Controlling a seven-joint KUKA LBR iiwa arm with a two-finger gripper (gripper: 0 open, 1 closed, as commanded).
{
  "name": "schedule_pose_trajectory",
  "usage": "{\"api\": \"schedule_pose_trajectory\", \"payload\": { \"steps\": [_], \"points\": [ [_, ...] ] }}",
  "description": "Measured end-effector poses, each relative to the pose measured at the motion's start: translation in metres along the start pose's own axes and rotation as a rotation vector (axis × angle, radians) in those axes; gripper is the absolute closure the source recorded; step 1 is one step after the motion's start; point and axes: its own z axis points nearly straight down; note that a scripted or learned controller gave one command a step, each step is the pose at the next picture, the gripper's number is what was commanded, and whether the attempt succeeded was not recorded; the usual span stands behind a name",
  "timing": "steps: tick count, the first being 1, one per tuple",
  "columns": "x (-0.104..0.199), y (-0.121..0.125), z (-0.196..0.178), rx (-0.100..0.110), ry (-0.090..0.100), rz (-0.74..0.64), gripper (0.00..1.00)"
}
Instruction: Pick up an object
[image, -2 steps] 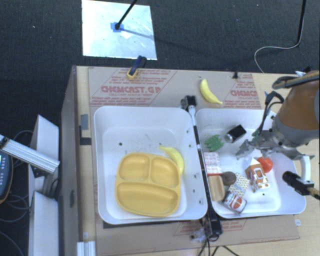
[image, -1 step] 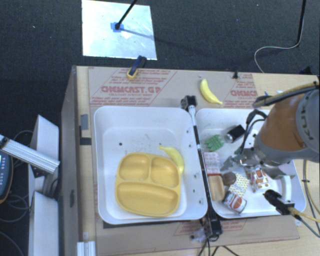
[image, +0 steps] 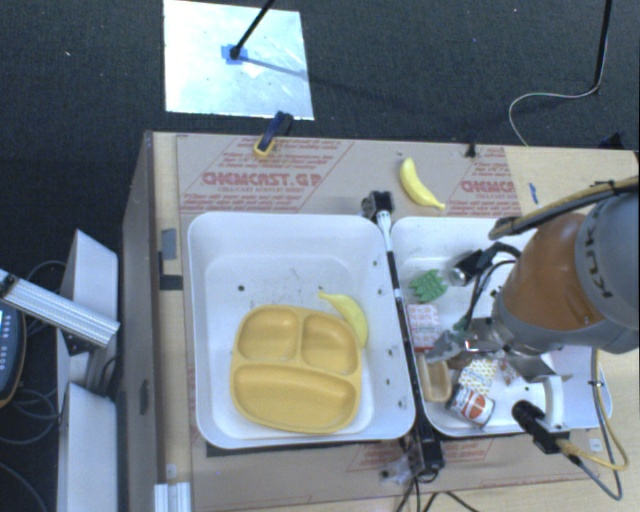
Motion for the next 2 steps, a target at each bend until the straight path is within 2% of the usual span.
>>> {"api": "schedule_pose_trajectory", "payload": {
  "steps": [1,2],
  "points": [
    [-0.0001,0.0033,-0.0121,-0.008,0.000,-0.001,1.00],
    [0.0000,0.0030,-0.0119,-0.007,0.000,-0.001,0.00]
  ]
}}
